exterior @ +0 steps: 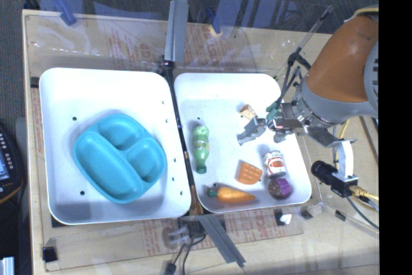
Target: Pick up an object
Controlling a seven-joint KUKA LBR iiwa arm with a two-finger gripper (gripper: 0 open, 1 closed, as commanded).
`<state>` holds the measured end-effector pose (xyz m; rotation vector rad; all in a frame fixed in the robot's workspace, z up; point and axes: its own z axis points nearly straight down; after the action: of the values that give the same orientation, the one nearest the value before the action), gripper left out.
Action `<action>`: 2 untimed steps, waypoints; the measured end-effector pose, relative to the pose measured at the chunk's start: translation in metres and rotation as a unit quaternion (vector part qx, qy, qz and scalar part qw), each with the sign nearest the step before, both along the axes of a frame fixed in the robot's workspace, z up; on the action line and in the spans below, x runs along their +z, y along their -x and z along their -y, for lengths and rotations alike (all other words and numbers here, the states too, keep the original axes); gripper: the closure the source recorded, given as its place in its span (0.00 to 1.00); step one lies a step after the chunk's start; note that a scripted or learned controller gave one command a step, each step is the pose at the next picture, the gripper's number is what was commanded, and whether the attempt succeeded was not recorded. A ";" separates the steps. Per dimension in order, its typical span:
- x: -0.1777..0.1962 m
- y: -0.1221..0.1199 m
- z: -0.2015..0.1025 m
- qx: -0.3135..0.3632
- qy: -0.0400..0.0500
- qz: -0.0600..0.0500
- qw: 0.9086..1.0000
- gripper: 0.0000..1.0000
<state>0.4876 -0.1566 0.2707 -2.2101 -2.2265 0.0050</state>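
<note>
From above, the hand (256, 130) hangs over the right bin (222, 84), fingers apart and gripping nothing. Below it lie a green bottle (200, 148), an orange waffle (248, 173), a carrot (232, 194), a small can (275, 163) and a purple fruit (280, 188). A blue plate (120, 156) fills the left bin (58, 84).

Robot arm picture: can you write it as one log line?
grey two-finger gripper: over right white bin | holding: nothing seen | green plastic bottle: lying in bin
</note>
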 end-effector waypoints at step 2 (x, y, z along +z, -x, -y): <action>-0.178 -0.061 -0.043 -0.007 0.008 0.005 1.000 0.00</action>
<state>0.5488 -0.1138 0.0925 -2.2383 -2.2246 0.0111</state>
